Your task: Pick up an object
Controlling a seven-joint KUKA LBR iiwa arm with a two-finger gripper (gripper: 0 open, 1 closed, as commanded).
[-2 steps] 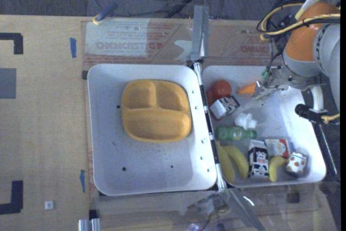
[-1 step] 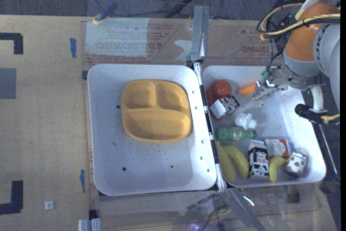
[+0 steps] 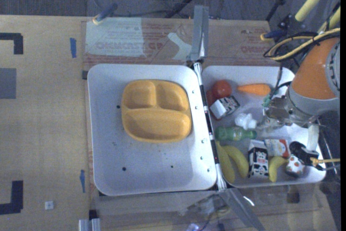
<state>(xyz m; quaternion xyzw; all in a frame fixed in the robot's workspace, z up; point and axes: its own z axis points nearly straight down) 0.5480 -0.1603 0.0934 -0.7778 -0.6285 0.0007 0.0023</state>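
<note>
Pincer [image 3: 273, 116] of mine sits low over the right bin [image 3: 243, 72], reaching in from the right below my orange-banded wrist; the metal there blurs into a pale clutter, so I cannot tell how wide it stands or whether it has hold of anything. Just beside it, toward the middle of the bin, lie a crumpled white thing [image 3: 246, 119] and a green bottle [image 3: 235, 133] on its side. Behind them, near the far wall, an orange carrot [image 3: 253, 89] lies crosswise, with a red tomato [image 3: 221, 88] next to it by the divider. A small black-and-white carton [image 3: 258, 162] stands near the front wall, between a pair of yellow bananas [image 3: 231, 159] and a smaller banana [image 3: 274, 167]. The left bin [image 3: 108, 170] bears a yellow compartment plate [image 3: 156, 110], well apart from me. Both bins rest on the tan surface [image 3: 43, 116].
</note>
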